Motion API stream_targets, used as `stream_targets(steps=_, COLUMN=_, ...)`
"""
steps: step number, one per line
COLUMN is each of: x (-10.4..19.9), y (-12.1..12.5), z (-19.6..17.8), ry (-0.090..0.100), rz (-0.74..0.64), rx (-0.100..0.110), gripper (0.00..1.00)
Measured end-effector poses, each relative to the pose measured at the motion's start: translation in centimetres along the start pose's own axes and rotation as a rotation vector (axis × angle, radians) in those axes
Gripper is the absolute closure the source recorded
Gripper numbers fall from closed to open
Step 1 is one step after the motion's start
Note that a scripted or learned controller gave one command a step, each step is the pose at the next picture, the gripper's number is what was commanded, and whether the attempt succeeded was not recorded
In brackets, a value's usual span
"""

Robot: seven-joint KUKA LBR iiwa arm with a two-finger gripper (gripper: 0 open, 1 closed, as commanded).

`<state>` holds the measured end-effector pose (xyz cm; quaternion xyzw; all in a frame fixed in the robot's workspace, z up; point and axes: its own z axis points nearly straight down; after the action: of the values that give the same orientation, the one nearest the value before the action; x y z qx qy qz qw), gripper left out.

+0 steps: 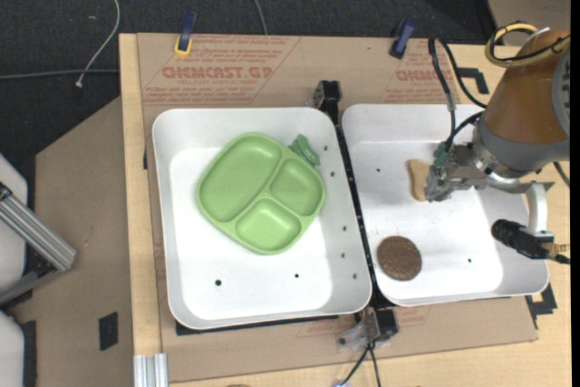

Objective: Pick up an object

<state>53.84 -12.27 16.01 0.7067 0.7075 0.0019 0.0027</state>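
In the right bin (pixel 453 281), a small tan object (pixel 417 179) lies near the middle of the bin's left half. My gripper (pixel 438 184) is low over the bin, right beside the tan object's right edge and partly covering it. A round brown disc (pixel 399 256) lies flat nearer the bin's front left, apart from the gripper. The grey arm with its orange band (pixel 526 104) reaches in from the right.
The left bin (pixel 181 276) holds a green divided plate (pixel 261 192) with a small dark green piece (pixel 306 149) at its upper right corner. A black divider clamp (pixel 327 92) sits between the bins at the back. Cables run by the arm.
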Motion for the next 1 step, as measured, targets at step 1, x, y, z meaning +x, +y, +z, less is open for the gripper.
stream_targets(steps=1, x=-0.01, y=0.4, z=-6.48, ry=0.0, rz=0.0, rx=-0.002, gripper=1.0)
